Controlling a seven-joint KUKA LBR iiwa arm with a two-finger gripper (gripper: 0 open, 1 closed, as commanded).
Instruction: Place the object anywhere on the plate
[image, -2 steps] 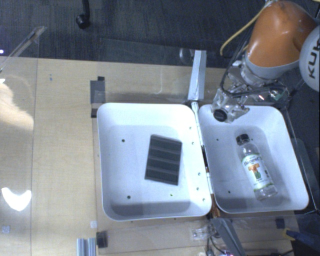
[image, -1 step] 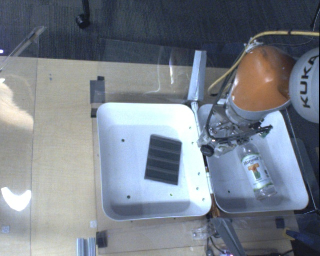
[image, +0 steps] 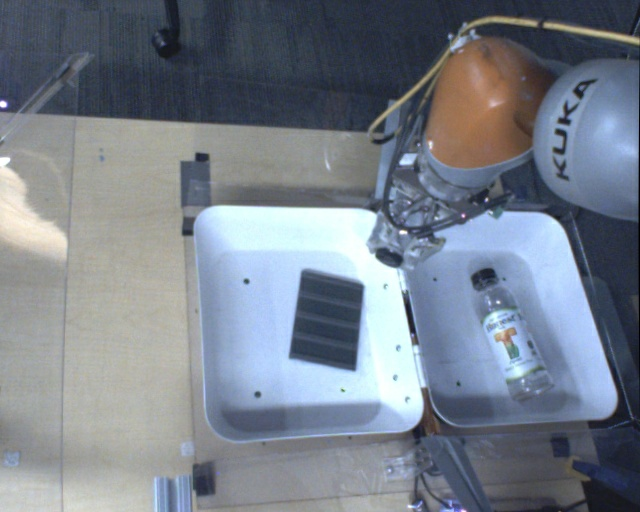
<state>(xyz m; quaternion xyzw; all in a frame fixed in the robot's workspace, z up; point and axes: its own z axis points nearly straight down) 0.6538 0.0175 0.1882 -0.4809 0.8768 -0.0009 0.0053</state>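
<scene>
- Nearest the camera, a clear plastic bottle (image: 508, 338) lay on its side in the right bin (image: 590, 395), black cap pointing away.
- Left bin (image: 215, 400) held a dark ridged plate (image: 327, 319), lying flat.
- Gripper (image: 400, 240) hung over the bins' shared far rim, holding nothing visible; its opening could not be judged.

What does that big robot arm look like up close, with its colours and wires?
The arm is rounded and grey, lettered KUKA in black, with a glossy orange band above the wrist. A yellow cable loops over it. Its gripper is a small cluster of bare metal parts.
</scene>
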